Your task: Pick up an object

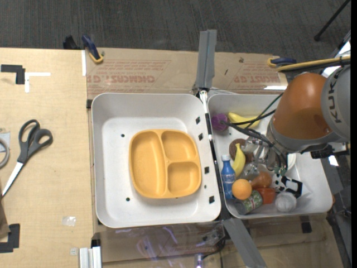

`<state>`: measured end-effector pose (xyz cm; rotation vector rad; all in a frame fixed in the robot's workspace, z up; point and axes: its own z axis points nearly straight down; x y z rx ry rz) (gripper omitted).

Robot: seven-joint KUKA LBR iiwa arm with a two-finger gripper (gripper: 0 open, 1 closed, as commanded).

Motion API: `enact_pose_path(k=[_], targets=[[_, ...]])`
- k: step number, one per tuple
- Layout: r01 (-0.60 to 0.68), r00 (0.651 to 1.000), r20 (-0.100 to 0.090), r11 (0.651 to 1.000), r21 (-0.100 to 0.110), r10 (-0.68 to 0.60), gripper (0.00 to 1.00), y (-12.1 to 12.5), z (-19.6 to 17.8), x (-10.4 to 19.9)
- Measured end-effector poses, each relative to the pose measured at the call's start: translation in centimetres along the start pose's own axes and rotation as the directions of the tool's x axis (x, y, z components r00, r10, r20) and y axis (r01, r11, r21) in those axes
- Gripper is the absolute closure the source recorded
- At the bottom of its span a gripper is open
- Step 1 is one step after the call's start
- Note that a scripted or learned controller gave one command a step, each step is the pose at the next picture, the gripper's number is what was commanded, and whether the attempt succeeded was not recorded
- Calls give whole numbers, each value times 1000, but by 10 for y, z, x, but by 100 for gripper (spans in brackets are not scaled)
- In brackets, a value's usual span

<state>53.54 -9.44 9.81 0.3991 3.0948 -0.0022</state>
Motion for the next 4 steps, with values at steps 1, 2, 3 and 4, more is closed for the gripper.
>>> enact_pose_path(k=[1,2,3,4], targets=[[-90,996,-7,996,-1,90,0,-3,1,7],[-68,998,-9,998,1,68,0,-2,2,-7],[-252,968,-8,968,0,252,0,-12,1,18],[-164,986,-7,987,2,164,0,-7,2,-33]])
